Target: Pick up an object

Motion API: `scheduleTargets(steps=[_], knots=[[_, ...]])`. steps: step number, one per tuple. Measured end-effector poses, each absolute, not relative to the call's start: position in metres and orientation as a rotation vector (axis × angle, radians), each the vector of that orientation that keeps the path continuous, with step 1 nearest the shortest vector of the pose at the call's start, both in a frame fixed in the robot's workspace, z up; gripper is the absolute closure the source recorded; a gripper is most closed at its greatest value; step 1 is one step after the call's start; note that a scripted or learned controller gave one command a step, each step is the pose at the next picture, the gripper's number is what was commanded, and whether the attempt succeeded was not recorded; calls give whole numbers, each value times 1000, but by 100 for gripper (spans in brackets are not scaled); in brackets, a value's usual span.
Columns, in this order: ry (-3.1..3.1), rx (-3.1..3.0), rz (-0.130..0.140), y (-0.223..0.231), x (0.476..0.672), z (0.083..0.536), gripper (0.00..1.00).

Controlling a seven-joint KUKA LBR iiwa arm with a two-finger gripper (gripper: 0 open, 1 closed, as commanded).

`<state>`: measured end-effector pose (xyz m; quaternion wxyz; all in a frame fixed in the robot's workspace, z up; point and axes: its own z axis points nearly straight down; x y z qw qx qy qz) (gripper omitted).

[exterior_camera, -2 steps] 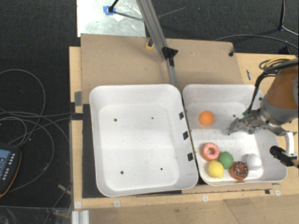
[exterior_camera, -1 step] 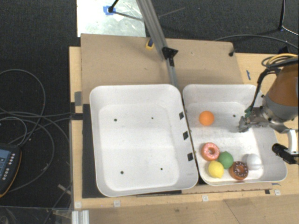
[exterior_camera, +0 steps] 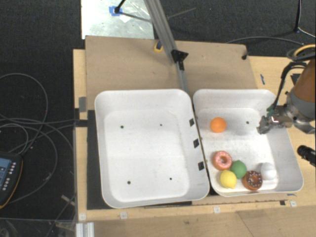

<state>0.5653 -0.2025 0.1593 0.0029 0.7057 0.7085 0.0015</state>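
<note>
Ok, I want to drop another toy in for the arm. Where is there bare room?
The left white bin has bare floor throughout. In the right white bin, the far strip behind the orange ball is free. Its near corner is crowded: pink doughnut, green ball, yellow lemon, brown doughnut, white ball.

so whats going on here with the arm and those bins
A robot arm reaches in from the right, its gripper over the right bin near the right wall. Nothing shows between its fingers. An orange ball lies alone mid-bin; a pink donut, green ball, lemon, chocolate donut and white ball cluster at the near end.
</note>
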Motion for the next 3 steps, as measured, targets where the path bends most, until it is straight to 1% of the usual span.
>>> scheduleTargets(steps=[1,2,3], knots=[[2222,2211,5,-200,559,209,100],[2222,2210,6,-200,561,263,100],[2232,2208,5,-146,579,264,100]])
